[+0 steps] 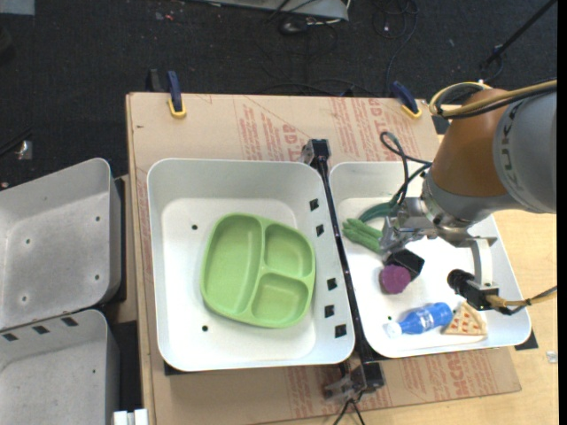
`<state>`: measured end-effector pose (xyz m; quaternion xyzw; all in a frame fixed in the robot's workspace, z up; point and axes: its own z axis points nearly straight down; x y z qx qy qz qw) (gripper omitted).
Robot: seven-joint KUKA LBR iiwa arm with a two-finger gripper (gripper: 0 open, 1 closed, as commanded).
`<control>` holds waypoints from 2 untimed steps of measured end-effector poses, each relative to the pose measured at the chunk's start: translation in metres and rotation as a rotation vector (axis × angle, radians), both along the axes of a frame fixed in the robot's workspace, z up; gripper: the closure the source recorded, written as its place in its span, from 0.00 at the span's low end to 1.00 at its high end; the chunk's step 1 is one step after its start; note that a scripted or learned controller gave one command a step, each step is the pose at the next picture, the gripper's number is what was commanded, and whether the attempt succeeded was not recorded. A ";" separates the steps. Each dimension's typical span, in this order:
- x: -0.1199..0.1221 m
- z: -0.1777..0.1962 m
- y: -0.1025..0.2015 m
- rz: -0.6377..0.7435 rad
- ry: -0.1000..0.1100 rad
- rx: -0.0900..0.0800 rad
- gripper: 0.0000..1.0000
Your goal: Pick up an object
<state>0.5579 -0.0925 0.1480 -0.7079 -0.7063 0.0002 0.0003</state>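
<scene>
arm: the grey KUKA with the orange band (474,162) comes in from the upper right of the frame and hangs over the right bin (511,264)

gripper: the gripper (403,257) sits low in the middle of the right bin, right above the purple thing. Honestly can't tell how it's set, the wrist blocks too much of it

purple object: a roundish purple lump (394,279) just under the black gripper tip, touching or nearly so, can't tell which. Can't see it clamped in anything

green object: a bundle of light green strips (361,232), left part of the right bin, up against the gripper's left side

blue bottle: small blue bottle with a white cap (421,320) lying on its side near the bin's lower edge

pizza slice: toy pizza wedge (466,323) just right of the bottle, lower right corner of the bin

left bin: the left bin (168,237) holds a lime green divided plate (259,271) with three compartments, lying flat around its middle

bench: both bins sit side by side on a cardboard-covered bench (257,127), centre of the frame
</scene>
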 end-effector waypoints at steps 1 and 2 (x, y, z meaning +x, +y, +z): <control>0.001 0.042 -0.003 0.003 -0.004 -0.001 1.00; 0.002 0.095 -0.003 0.004 -0.006 -0.001 1.00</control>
